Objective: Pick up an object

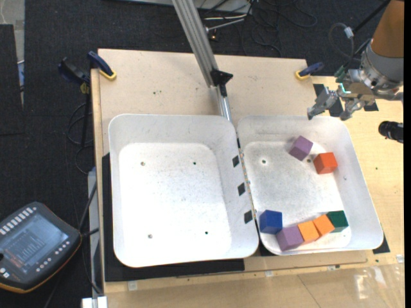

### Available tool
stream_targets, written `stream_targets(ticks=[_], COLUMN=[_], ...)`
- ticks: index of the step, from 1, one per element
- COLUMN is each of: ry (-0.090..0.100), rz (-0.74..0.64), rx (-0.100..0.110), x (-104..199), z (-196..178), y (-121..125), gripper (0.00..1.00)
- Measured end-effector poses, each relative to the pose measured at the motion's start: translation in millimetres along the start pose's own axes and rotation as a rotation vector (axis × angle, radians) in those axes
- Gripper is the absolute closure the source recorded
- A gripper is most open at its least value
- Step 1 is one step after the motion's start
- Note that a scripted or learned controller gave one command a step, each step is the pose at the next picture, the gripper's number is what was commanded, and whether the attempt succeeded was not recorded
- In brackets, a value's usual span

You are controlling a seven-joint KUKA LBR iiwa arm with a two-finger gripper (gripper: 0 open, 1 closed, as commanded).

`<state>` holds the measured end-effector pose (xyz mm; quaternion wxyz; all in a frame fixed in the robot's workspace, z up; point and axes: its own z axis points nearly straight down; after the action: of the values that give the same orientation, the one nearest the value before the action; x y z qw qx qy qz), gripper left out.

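The arm is reaching in from the right, its jaws (332, 104) hanging above the far right corner of the right bin (359, 191), over the surface (160, 82) just beyond the bin's rim. The jaws are standing apart with nothing between them. All the blocks are lying in the right bin: a purple cube (300, 148) is sitting tilted near the far end, and an orange cube (325, 163) is resting just beside it (towards the right wall, the two nearly touching). Along the near edge a row is running at a slant: a blue cube (270, 221), then a second purple cube (289, 237), a second orange cube (308, 230), another orange block (323, 225) and a green cube (337, 220), packed side by side. The left bin (128, 133) is lying next to it, and a teach pendant (32, 246) is sitting at the lower left, off the surface.
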<state>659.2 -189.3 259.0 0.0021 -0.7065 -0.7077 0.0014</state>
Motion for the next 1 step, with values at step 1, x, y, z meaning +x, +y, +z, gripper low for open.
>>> stream_targets(ticks=[1], ry=[-0.002], rz=[-0.002], rx=[-0.004], x=[0.4], z=[-3.1], y=[0.9], gripper=[0.00])
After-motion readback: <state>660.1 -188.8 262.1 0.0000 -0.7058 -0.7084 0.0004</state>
